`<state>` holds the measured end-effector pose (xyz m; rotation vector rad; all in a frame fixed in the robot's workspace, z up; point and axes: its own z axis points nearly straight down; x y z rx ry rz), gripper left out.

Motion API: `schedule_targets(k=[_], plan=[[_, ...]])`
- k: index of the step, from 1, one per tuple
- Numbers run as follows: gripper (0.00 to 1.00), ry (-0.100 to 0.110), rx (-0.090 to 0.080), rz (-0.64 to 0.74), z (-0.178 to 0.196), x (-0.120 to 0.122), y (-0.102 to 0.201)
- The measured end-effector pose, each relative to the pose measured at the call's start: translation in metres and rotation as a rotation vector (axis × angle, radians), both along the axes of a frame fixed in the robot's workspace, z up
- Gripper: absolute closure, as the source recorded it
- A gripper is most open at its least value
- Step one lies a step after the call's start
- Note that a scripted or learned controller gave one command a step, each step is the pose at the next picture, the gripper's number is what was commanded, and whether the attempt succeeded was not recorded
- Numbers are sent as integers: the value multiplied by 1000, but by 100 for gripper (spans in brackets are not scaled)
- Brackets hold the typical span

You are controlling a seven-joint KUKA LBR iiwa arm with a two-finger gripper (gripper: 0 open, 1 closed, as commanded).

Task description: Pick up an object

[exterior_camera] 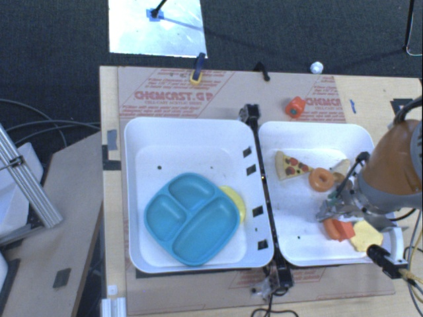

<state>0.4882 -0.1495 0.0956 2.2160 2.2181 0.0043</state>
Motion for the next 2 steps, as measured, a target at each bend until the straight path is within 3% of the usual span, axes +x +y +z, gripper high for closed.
schedule_targets(k=[1,2], plan=[[100,-4,1,6,92,1,25],[100,-3,3,11,141,50,85]])
